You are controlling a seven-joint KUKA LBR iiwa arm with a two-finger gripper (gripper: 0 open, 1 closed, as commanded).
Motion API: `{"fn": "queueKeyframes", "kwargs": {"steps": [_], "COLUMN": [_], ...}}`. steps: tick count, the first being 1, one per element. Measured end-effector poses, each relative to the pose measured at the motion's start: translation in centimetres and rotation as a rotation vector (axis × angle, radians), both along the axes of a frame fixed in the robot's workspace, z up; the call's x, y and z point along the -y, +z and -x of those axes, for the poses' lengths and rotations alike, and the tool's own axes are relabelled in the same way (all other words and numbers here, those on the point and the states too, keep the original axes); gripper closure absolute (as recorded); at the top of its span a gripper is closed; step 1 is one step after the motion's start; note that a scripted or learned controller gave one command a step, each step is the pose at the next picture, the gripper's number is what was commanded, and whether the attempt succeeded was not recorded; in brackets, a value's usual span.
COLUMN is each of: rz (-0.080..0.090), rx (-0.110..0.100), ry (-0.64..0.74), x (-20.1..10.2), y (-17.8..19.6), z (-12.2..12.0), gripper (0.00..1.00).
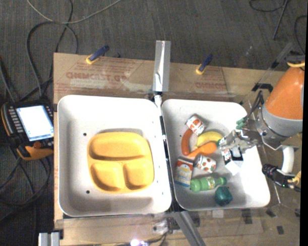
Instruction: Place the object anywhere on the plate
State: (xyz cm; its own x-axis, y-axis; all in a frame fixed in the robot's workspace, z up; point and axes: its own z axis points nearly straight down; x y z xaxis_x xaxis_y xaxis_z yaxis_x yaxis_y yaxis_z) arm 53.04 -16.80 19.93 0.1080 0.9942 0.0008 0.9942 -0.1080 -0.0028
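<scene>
Pincer (233, 148): over right bin, grip state unclear.
Advice: centre on carrot (206, 148), lift clear, release over yellow plate (121, 161).

Dark grey carpet floor (97, 22), black cables (41, 25) trailing across it, brown board (120, 76) under the bins

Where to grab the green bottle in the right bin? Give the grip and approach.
Take the green bottle across the middle of its body, from straight above. It lies on its side, its long sides look open enough for the fingers, while the teal object crowds its cap end.
</scene>
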Motion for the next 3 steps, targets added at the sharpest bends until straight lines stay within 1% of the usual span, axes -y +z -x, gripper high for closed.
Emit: {"fn": "queueKeyframes", "kwargs": {"steps": [1, 2, 3], "rz": [0.001, 0.0, 0.001], "rx": [0.0, 0.005, -0.001], "ry": [0.049, 0.123, 0.122], "x": [-6.9, -19.8, -19.7], "y": [1.8, -1.4, -1.7], "z": [-4.1, -2.5, -2.4], "gripper": [1.0, 1.0, 0.0]}}
